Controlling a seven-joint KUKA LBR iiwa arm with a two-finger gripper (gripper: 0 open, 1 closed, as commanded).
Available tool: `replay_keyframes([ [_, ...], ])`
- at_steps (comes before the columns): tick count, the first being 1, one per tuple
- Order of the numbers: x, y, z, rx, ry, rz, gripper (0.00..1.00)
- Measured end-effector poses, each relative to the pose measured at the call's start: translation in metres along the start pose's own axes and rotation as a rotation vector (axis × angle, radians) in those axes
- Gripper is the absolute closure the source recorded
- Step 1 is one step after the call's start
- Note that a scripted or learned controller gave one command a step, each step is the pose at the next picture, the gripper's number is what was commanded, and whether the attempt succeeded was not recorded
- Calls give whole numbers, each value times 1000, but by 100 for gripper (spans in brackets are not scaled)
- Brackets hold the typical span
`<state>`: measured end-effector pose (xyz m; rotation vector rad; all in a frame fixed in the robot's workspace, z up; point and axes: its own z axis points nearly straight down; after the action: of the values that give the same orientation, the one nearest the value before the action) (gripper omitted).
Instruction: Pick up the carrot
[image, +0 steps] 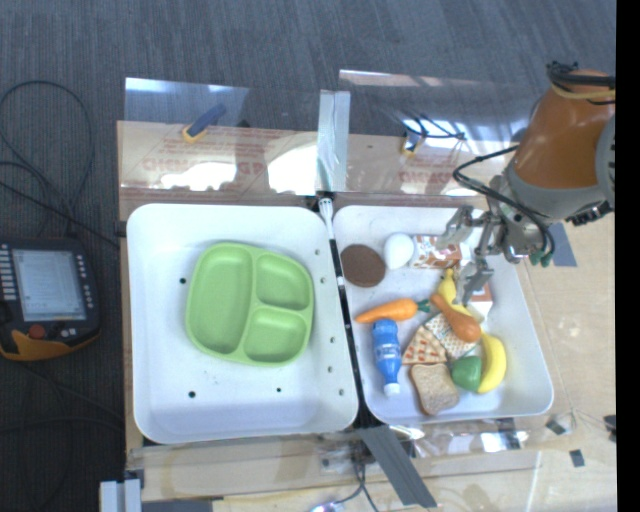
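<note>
Beside the blue bottle (386, 356) lies a tapered orange carrot (389, 312); fingers (478, 272) spread wide.

One fixed camera above the bench (140, 150) — looking down aslant; both bins (150, 400) in frame.

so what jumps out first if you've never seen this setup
The bright green divided plate sits alone in the left bin. The right bin is crowded with toy food: an orange carrot, a blue bottle, a banana. Above that pile hangs the gripper, up and right of the carrot.
</note>
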<state>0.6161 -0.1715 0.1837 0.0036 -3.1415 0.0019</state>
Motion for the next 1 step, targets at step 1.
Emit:
replay_keyframes([
  [1,30,34,79,2,-9,-120,0],
])
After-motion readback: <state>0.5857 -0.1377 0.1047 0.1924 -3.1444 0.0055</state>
